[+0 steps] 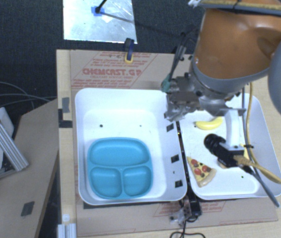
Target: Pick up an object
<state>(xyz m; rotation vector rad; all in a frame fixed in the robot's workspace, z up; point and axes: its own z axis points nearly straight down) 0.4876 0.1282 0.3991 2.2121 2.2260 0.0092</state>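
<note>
A yellow banana lies in the right bin, partly hidden under the arm. Near that bin's front left corner rests a toy pizza slice. A blue divided plate sits in the left bin. My gripper hangs over the wall between the two bins, at their far end, just left of the banana. The big orange wrist above covers much of it, and nothing shows in its grasp.
A tan stick-like utensil lies at the right bin's front right, with a thin grey rod beside it. Cardboard lies under the bins. A metal frame stands at the left.
</note>
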